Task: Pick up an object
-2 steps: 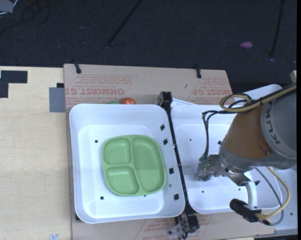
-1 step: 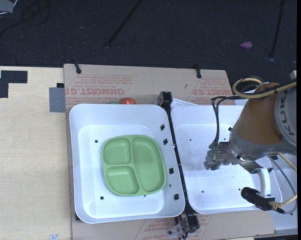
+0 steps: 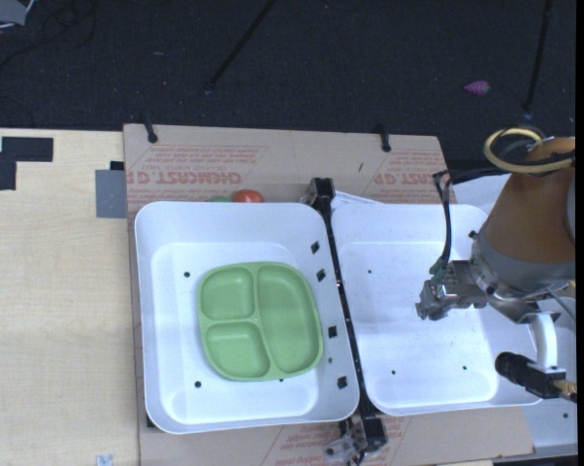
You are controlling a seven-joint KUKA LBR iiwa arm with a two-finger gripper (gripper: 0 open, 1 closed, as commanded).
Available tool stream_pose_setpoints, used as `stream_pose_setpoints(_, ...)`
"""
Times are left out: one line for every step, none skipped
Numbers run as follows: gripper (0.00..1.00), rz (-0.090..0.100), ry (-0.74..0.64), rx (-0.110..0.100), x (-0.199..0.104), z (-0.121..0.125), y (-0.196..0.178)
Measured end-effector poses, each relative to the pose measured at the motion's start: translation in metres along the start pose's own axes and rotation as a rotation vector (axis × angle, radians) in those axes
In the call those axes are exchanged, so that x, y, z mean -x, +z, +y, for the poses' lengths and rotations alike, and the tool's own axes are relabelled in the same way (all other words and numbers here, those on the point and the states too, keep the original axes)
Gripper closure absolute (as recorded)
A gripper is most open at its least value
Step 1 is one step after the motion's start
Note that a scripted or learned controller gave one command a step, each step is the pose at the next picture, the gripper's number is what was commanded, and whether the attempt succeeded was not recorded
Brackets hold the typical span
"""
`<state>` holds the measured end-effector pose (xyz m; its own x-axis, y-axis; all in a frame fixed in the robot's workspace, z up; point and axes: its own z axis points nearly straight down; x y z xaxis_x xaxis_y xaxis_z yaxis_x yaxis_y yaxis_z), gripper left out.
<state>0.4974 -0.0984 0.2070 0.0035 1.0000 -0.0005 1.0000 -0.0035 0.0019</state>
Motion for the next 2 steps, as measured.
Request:
stream_pose_setpoints(1.0, 0.0, -0.003, -0.001, 0.005, 0.005, -0.043)
stream_pose_setpoints(1.0, 0.003, -0.008, -0.004, -0.049, 0.012, -0.048)
